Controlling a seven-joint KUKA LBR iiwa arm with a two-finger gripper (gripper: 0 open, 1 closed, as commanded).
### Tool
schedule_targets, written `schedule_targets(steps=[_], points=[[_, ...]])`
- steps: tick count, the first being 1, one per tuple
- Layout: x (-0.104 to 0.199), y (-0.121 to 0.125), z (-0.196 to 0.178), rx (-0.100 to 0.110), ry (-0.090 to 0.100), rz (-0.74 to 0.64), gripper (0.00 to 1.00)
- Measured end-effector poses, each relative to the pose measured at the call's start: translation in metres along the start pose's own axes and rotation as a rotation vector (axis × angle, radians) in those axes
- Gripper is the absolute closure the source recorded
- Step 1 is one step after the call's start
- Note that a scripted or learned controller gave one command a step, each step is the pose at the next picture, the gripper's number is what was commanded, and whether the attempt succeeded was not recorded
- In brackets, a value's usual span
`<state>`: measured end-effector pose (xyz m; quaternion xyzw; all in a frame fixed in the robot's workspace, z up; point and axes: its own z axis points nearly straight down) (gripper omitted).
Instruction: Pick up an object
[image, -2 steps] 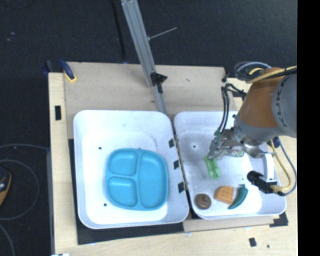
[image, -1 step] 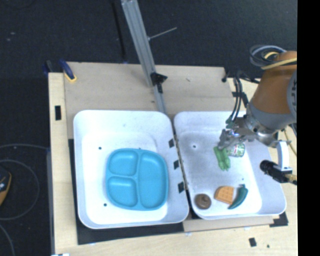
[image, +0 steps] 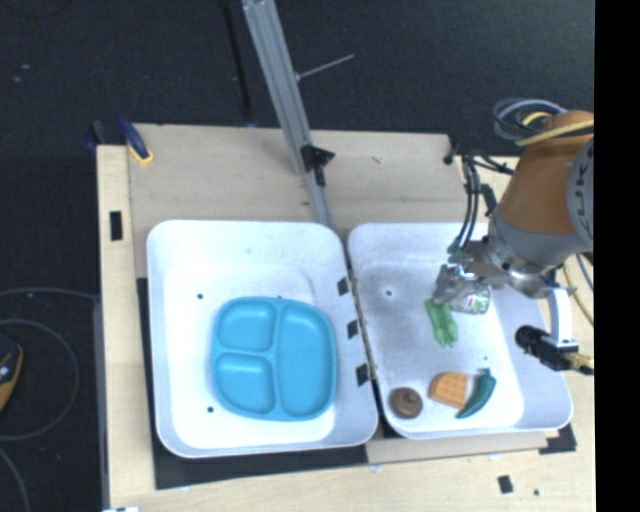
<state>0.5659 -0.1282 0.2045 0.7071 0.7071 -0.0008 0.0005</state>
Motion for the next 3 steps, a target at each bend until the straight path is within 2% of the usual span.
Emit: schedule_targets(steps=[1,2,3], points=[[0.054,0.013,-0.011,-0.003,0.003,-0.008,1.00],[0.107,0.009,-0.027,-0.004,0.003,-0.008,1.00],[0.161,0.004,-0.022,-0.001,0.004,-0.008,1.00]])
